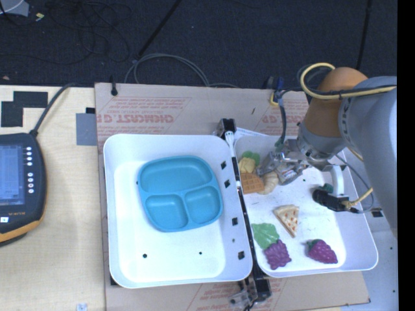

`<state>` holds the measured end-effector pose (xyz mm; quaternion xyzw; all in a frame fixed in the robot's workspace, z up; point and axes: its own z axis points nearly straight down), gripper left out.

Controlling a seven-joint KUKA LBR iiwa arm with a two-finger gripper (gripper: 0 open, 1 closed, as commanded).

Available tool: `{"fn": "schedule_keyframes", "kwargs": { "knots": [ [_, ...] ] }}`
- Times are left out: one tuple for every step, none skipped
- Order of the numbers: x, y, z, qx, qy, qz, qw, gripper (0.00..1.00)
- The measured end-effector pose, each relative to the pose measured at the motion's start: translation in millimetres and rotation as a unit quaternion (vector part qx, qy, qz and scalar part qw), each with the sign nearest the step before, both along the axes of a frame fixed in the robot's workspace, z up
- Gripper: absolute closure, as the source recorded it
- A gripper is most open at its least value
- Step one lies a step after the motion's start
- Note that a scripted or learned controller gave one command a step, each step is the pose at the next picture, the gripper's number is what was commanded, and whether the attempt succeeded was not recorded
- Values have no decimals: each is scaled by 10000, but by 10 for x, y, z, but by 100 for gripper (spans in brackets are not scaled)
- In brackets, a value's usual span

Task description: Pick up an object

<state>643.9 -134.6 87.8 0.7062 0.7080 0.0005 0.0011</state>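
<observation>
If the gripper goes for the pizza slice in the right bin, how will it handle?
The pizza slice looks like a rigid toy, so it probably won't flop. It lies flat and thin on the right bin floor, so fingers may slide over it. Its wedge shape shouldn't roll.

blue divided plate (179, 192), white bins (123, 238), two purple grape bunches (277, 254), green leaf (264, 233), orange-banded grey arm (353, 109)

1. Bins (123, 238): smooth, glossy white plastic.
2. Tray (180, 193): smooth, matt blue plastic.
3. Board (168, 112): matt brown cardboard, printed red.
4. Bench (58, 258): pale, matt wood.
5. Grapes (277, 254): bumpy purple plastic.
</observation>
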Motion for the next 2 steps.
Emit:
{"fn": "schedule_keyframes", "kwargs": {
  "knots": [
    [8, -6, 149, 1, -32, -11, 10000, 100],
    [17, 609, 1060, 11, -18, 18, 10000, 100]
  ]
}}
